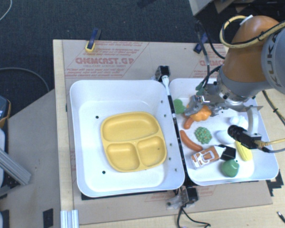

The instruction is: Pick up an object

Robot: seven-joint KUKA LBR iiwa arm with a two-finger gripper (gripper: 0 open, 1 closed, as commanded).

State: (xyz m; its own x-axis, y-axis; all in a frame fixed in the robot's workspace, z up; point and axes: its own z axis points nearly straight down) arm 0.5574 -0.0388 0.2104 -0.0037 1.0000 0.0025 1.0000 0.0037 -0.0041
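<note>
Orange carrot point(200, 115) under gripper point(200, 104), right bin point(270, 167) upper left | you cannot tell pincer state | divided tray point(132, 140) in left bin point(85, 127), apart from pick zone.

In the right bin point(270, 167) small toys lie close together with narrow gaps, while the left bin point(85, 127) has wide free floor around the yellow tray point(132, 140).

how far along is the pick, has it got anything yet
Nothing looks lifted yet. The gripper is down in the right bin at the orange carrot; a grasp can't be confirmed. Sausage, broccoli and corn lie untouched. The yellow tray sits alone in the left bin.
</note>
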